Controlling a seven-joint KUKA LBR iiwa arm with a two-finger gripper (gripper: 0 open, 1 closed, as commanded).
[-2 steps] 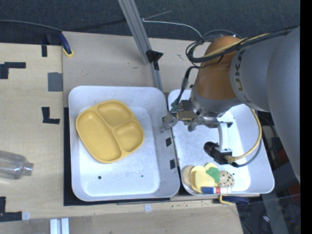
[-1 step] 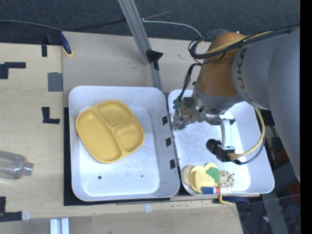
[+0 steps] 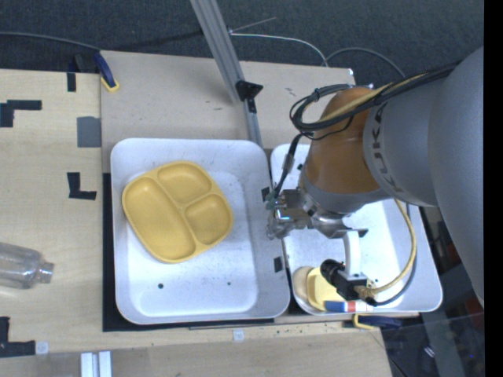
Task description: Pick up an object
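**Q:** Taking the yellow divided plate (image 3: 177, 210) as the reference, where does the gripper (image 3: 279, 220) stand?

**A:** Just to the view's right of the plate and apart from it, low over the adjoining rims of the two white bins. It hangs from the grey arm (image 3: 440, 132). The arm's orange band (image 3: 342, 148) lies further right of the plate.

**Q:** Is the gripper wide, narrow, or holding something?

**A:** This cannot be told, because the wrist covers its tip from above.

**Q:** Which objects are there to pick?

**A:** The first is the plate itself. It lies flat with its three compartments facing up, in the far half of its bin (image 3: 196, 293), at a slant to the walls. A second yellow object (image 3: 308, 287) lies in the neighbouring bin (image 3: 428, 293). It is to the right of the plate and nearer the camera, against that bin's near wall. Robot hardware partly hides it, so its kind cannot be told. A small blue and red item (image 3: 344, 307) lies just beside it at the rim.

**Q:** What lies outside the bins?

**A:** Well to the left of the plate, a clear plastic bottle (image 3: 20, 265) lies on its side on the wooden bench (image 3: 47, 210), at the view's edge. Beyond the plate, a metal rail (image 3: 214, 34) runs at a slant from the view's top edge towards the far rim of the plate's bin.
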